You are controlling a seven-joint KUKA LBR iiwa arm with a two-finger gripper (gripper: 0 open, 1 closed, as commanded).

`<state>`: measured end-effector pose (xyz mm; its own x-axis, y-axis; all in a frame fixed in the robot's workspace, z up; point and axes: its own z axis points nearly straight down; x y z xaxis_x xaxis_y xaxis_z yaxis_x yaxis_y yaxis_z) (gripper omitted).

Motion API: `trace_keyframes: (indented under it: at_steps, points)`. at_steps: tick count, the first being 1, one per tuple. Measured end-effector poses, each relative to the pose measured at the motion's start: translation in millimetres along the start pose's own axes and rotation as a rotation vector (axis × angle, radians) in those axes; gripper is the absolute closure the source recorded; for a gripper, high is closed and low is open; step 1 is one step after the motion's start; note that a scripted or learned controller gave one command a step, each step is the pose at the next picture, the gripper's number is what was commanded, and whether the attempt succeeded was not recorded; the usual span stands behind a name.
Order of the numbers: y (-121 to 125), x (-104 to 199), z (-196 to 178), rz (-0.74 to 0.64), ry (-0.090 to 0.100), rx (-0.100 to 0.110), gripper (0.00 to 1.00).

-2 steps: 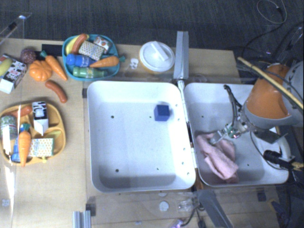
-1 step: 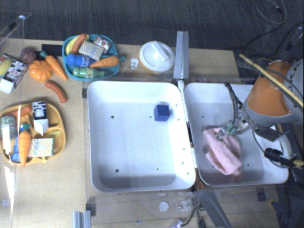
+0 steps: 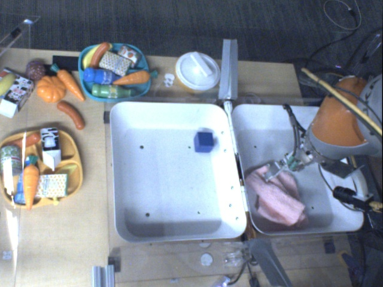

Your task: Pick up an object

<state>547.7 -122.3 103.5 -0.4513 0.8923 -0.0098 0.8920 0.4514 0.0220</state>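
Bench (image 3: pixel 90 244) with 2 white bins (image 3: pixel 173 232)

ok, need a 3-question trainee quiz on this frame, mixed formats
1. True or false: the blue cube lies in the left bin.
2. Which bin holds the pink cloth? A) left B) right
3. Fill in: the gripper sits at the cloth's upper ____.

Key: 1 true; 2 B; 3 edge.

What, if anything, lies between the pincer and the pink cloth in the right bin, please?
Nothing visible does. The pincer sits at the upper edge of the pink cloth in the right bin; the blue cube lies apart in the left bin.
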Motion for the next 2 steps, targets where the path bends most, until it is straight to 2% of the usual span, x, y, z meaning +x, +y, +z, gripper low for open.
trace_keyframes:
  at_steps: [1,2]
  points:
    - [-26.2,0.9,10.8,-0.044,-0.001,0.004,0.0]
    - [-23.1,1.2,-0.4,-0.045,-0.002,-0.001,1.0]
